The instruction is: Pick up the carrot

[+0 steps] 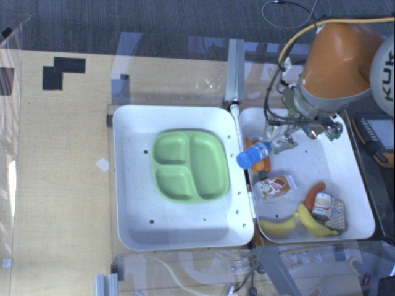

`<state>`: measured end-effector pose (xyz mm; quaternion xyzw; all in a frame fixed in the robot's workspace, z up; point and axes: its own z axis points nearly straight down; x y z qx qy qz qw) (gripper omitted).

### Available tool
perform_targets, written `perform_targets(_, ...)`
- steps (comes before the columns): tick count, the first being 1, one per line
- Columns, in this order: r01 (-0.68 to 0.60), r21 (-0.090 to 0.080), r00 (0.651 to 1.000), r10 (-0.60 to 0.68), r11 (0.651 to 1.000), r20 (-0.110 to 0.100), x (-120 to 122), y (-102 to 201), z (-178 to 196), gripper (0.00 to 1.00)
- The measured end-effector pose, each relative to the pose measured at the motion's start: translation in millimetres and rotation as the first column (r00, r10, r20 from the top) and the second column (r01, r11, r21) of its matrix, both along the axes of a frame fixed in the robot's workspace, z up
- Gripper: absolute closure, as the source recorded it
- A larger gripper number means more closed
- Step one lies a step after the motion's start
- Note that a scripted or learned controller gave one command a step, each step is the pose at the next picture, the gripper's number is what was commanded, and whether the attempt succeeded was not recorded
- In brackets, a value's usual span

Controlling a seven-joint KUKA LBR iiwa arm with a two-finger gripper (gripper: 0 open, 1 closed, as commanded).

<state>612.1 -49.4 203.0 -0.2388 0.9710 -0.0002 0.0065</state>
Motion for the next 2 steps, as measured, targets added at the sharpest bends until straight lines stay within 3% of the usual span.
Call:
perform_targets(1, -0.069, -0.001, 0.998, 0.069, 0.998, -0.002, -30.4, 28.5, 20.8, 1.00)
perform_targets(2, -0.065, 0.001, 0.998, 0.065, 0.998, 0.010, -27.8, 30.1, 33.6, 1.00)
